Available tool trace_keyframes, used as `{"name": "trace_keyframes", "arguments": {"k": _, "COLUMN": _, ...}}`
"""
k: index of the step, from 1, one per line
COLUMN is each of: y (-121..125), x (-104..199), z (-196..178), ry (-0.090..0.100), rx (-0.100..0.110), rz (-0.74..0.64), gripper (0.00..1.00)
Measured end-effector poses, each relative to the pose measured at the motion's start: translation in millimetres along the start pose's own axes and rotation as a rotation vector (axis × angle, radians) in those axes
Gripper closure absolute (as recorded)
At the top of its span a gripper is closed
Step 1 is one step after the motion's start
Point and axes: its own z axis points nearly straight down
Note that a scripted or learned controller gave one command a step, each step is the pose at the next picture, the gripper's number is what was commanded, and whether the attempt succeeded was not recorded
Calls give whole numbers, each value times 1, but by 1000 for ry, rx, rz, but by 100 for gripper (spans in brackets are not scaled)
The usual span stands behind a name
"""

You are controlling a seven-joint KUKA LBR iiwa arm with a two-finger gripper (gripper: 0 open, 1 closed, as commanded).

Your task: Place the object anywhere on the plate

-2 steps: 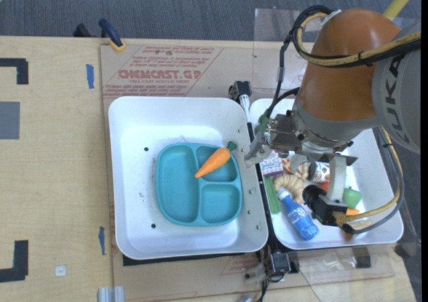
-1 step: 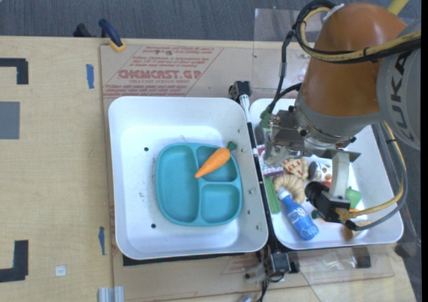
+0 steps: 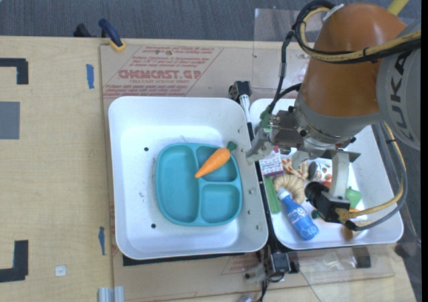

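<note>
On the plate (image 3: 164,190), in the left bin (image 3: 127,160), a carrot (image 3: 214,162) is seen lying at a slant. It is orange, smooth and tapered, with a small green tuft at its thick end. That end points toward the bin's far right corner. The thin tip rests on the ridge beside the plate's large compartment, and the body crosses the upper right compartment.

The plate is teal, rounded at the corners and looks like plastic, divided into one long compartment on the left and two smaller ones on the right. Both bins are shallow, white and glossy, and are set on a brown sheet (image 3: 160,67) printed in red.

The gripper (image 3: 311,154) is held over the right bin (image 3: 382,227), well apart from the carrot and largely hidden beneath the wrist; whether it is open or closed cannot be told. Below it a clutter is found: a blue bottle (image 3: 298,214) with a white cap, a pink and white packet (image 3: 271,162), a pale knobbly piece (image 3: 294,178) and a green strip (image 3: 270,195) along the bin's left wall.
</note>
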Motion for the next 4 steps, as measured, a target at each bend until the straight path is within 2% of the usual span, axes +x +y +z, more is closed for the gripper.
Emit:
{"name": "trace_keyframes", "arguments": {"k": 1, "y": -9, "x": 23, "z": 129, "ry": 1, "rx": 10, "rz": -86, "gripper": 0}}
{"name": "trace_keyframes", "arguments": {"k": 2, "y": -6, "x": 23, "z": 124, "ry": 4, "rx": -1, "rz": -84, "gripper": 0}}
{"name": "trace_keyframes", "arguments": {"k": 3, "y": -6, "x": 23, "z": 124, "ry": 4, "rx": -1, "rz": -84, "gripper": 0}}
{"name": "trace_keyframes", "arguments": {"k": 4, "y": -6, "x": 23, "z": 115, "ry": 4, "rx": -2, "rz": -83, "gripper": 100}}
